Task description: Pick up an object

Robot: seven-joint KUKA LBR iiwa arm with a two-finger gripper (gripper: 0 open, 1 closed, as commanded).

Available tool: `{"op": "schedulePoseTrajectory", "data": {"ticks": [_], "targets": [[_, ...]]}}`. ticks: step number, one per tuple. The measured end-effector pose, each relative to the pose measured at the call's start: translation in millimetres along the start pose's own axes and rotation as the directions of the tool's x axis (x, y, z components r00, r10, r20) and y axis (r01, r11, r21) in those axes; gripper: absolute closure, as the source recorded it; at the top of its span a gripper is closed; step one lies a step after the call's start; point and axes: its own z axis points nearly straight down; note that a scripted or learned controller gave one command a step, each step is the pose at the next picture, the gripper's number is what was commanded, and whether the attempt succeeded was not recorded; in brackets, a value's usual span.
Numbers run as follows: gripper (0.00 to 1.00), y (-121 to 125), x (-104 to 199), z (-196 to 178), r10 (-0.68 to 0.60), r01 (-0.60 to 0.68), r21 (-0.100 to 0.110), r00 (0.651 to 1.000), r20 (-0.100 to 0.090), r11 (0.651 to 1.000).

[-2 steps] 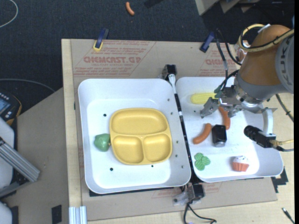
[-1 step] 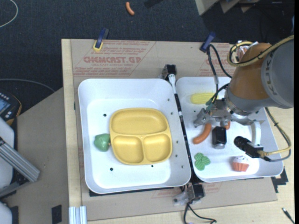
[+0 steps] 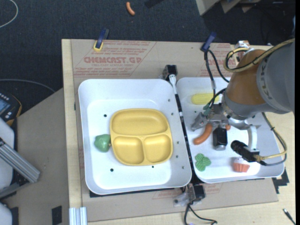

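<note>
Over the right bin your gripper hangs low, just above an orange carrot-like piece; whether that claw is released or clenched you cannot tell. From the gripper, a yellow corn cob lies at twelve o'clock, a green leafy piece at six o'clock, and a small orange-and-white piece toward four o'clock. At nine o'clock sits the left bin, holding a yellow divided tray with a green lump touching its nine o'clock edge.
</note>
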Motion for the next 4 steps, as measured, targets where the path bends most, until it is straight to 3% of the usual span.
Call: {"op": "schedulePoseTrajectory", "data": {"ticks": [1,3,4], "targets": [[1.00,1.0,-0.2,-12.2,0.001,-0.001,-0.005,1.000,0.001,1.000],[1.00,-2.6,8.9,-135.0,-0.002,0.002,-0.013,1.000,0.003,1.000],[1.00,-1.7,9.2,-142.5,-0.002,0.002,-0.010,1.000,0.003,1.000]]}}
